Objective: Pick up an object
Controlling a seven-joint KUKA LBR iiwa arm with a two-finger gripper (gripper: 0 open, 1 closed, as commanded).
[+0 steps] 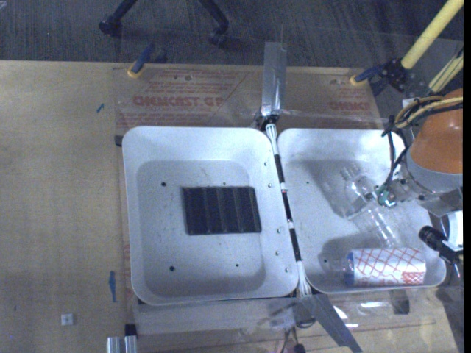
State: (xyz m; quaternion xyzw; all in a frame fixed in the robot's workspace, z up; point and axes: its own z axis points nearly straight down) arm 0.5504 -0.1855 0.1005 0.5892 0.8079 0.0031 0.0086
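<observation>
A dark ribbed rectangular pad [221, 209] lies flat in the middle of the left bin [147, 153]. In the right bin [309, 153], a red-and-white patterned cylinder [388, 265] with a clear end lies on its side by the front wall. A clear, glassy object [360, 197] rests mid-bin, hard to make out. The grey arm with its orange band [441, 134] reaches in from the right. My gripper [386, 195] hangs over the right half of that bin, right next to the clear object and above the cylinder. Whether it touches either is unclear.
Metal clamps [273, 79] hold the bins at the back seam and another sits at the front [316, 318]. Yellow-handled clamps [434, 24] stand at the back right. Black cables [397, 134] loop off the wrist. A tripod base [169, 6] stands on the floor behind the wooden bench [59, 197].
</observation>
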